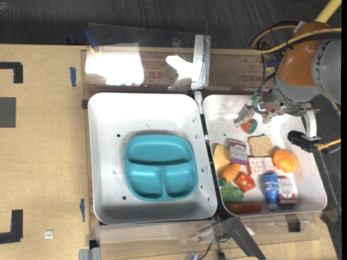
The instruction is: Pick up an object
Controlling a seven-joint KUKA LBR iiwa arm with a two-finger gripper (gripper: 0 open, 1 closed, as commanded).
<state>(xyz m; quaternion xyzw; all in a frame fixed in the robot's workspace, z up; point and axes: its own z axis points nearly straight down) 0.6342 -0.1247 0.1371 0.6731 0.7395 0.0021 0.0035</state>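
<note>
Two white bins: left bin (103,145) holds teal tray (161,166); right bin (314,196) crowded with toy food. Gripper (252,114) just above small red-green piece (249,126); jaw state unclear, cannot tell.

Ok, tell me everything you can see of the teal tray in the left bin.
The teal tray is a rounded, plastic-looking divided plate with three compartments: one long one across the far side and two smaller ones side by side on the near side, split by raised ridges. It lies flat, open side up, roughly centred on the floor of the left bin. Nothing lies in its compartments, and it touches nothing but the bin floor.
</note>
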